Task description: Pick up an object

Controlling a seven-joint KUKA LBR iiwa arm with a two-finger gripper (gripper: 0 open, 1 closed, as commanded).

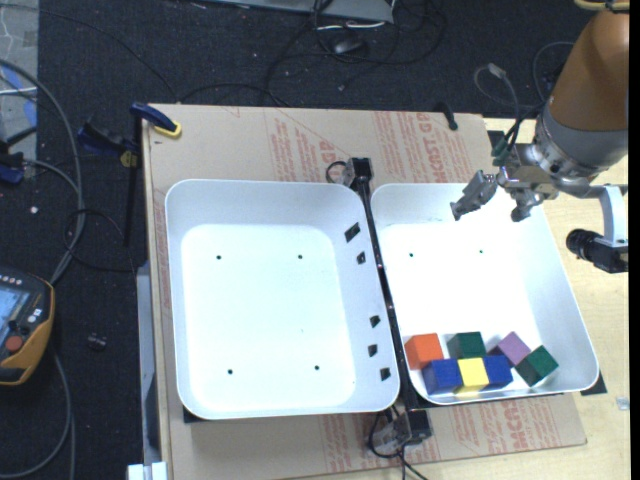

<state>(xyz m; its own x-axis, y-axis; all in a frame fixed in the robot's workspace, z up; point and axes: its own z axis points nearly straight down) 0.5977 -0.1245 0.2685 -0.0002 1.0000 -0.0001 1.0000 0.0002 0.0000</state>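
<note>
Gripper (496, 200) spread wide, nothing between fingers; small coloured cubes (478, 361) (orange, green, blue, yellow, purple) clustered below.

Both bins, the left bin (262, 298) and the right bin (470, 288), are white. In the right one lie an orange block (424, 348), dark green block (466, 345), purple block (513, 347), green block (537, 365), blue block (441, 375), yellow block (472, 373) and another blue block (497, 370). The table (270, 143) is tan with red print.

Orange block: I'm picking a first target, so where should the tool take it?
Come from above onto the orange block, closing on its far and near faces. Its left face sits by the bin wall and the dark green block crowds its right. The tool hangs open above.
</note>
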